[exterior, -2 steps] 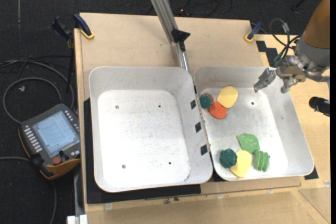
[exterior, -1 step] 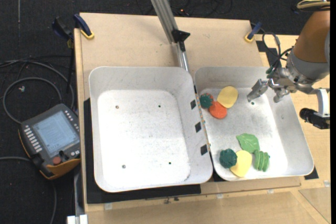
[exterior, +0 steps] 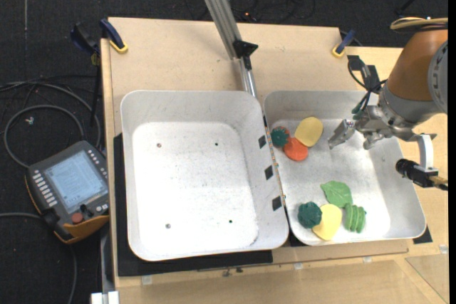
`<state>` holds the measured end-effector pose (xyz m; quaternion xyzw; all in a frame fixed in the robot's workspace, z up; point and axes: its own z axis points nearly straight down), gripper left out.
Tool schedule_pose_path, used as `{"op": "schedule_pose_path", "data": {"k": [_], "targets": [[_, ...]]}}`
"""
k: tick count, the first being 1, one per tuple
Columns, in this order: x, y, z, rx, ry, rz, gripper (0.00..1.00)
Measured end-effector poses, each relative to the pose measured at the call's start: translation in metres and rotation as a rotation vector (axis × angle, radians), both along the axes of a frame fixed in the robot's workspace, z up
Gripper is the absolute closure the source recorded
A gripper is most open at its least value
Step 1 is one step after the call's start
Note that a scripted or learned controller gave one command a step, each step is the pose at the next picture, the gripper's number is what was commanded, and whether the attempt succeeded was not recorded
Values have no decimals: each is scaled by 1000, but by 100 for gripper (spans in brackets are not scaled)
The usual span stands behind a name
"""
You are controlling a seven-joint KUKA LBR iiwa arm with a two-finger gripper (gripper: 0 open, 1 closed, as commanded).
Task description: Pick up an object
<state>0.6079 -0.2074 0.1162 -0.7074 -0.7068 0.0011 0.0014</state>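
The right bin holds several toy foods. A yellow piece, an orange-red piece and a small dark green piece lie near its left wall. A light green leaf, a dark green floret, a second yellow piece and a ribbed green piece lie toward the front. My gripper hangs over the bin's upper middle, right of the yellow piece. It is open, with nothing between its fingers.
The left bin stands beside the right one, their walls meeting at the centre. A slanted metal pole reaches in from the back. Clamps sit at the bench's back corners. A teach pendant lies off the bench to the left.
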Motion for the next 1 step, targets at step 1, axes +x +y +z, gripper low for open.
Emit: {"op": "schedule_pose_path", "data": {"k": [1], "targets": [[1, -1, 13, -2, -5, 0, 100]]}}
